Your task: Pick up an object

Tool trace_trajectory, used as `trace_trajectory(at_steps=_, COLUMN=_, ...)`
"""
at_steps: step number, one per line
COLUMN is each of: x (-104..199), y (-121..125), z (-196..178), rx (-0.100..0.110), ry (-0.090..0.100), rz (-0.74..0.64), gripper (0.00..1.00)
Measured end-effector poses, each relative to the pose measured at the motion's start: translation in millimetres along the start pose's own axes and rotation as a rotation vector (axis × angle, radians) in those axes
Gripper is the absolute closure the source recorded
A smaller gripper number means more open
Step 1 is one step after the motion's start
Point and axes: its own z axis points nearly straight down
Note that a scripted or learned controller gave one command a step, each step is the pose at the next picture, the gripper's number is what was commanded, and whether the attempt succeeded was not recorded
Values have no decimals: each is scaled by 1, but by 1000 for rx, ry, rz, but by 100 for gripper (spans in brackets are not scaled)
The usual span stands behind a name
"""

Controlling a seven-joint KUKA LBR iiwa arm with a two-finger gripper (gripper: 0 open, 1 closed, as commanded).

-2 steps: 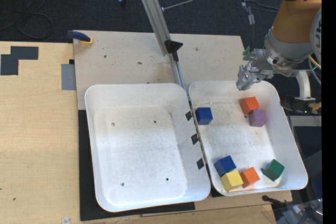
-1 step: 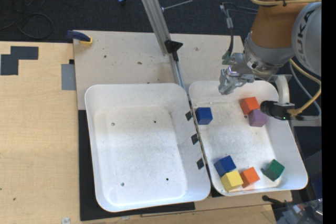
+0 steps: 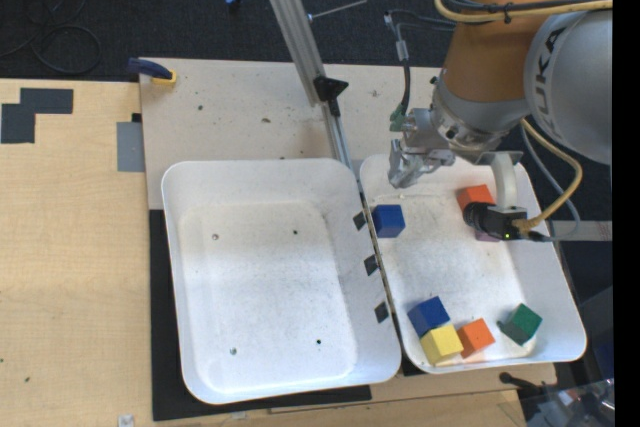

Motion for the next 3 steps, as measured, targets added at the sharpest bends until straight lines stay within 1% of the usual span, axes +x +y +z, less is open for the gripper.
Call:
trace_trajectory(at_steps=1, x=52, y=-22, z=21, rx=2, ry=0, rz=0, gripper=100)
trace_trajectory(at_steps=2, x=95, y=-35, z=22, rx=1, ry=-1, rz=0, gripper=100)
trace_trajectory(at_steps=3, x=92, y=-34, z=22, rx=-1, ry=-2, rz=6, gripper=0)
